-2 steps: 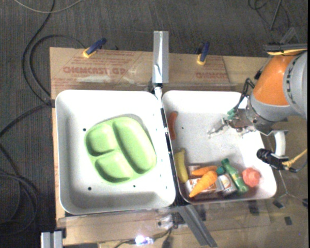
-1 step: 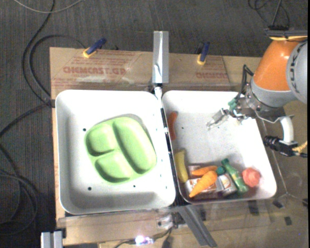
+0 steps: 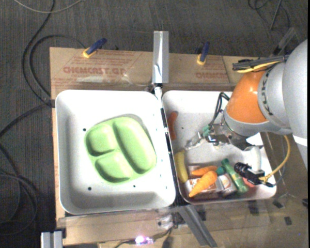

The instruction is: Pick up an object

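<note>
Red printed lettering is showing on the cardboard sheet (image 3: 113, 71) lying under the bins, but it is too faint and reversed-looking to be read with any certainty; the small packet (image 3: 226, 184) in the right bin is carrying a label too small to make out. Two clamps, a blue and yellow one (image 3: 94, 47) and another (image 3: 202, 53), are pinning the cardboard along its far edge, and a metal upright (image 3: 160, 57) is standing between the bins at the back. The left bin (image 3: 67, 138) is holding a green divided tray (image 3: 121, 149) sitting roughly in its middle, with bare white floor running all around it. The right bin (image 3: 196, 105) is offering open floor in its far half, while its near edge is crowding up with things: an orange carrot (image 3: 203, 183) lying slantwise, a yellow banana-like piece (image 3: 181, 166) against the left wall, a slim orange-red piece (image 3: 173, 125) further back along that same wall, and a green item (image 3: 235, 175) beside the packet. The arm (image 3: 258, 99) is reaching in from the right, and the gripper (image 3: 209, 136) is hanging over the middle of the right bin, just behind the pile; whether it is open or closed cannot be told, and nothing is visibly held by it.
</note>
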`<action>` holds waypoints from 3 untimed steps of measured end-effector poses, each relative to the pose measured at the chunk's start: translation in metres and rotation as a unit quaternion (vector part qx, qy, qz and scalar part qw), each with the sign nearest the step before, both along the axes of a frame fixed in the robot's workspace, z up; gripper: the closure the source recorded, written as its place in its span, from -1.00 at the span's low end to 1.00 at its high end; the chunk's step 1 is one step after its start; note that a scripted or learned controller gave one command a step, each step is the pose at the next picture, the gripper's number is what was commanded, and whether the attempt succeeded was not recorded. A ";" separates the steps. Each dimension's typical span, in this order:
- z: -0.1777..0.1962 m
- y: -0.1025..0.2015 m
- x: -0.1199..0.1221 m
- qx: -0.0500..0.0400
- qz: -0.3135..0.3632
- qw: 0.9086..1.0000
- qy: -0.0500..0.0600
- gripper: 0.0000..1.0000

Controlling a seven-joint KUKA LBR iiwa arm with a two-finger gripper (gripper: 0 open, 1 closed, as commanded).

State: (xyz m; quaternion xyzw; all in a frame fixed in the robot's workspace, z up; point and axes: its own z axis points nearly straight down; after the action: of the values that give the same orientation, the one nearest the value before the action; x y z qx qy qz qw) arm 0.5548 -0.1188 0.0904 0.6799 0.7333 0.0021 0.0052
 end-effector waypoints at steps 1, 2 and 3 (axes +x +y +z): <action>-0.001 -0.021 0.112 -0.001 -0.051 0.999 0.000 -1.00; 0.023 -0.021 0.023 0.001 -0.061 0.998 0.007 -1.00; 0.002 -0.017 -0.053 -0.002 0.025 1.000 -0.011 -1.00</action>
State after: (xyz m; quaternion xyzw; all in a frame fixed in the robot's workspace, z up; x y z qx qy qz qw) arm 0.5014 -0.1360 0.0927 0.6615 0.7498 0.0077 0.0145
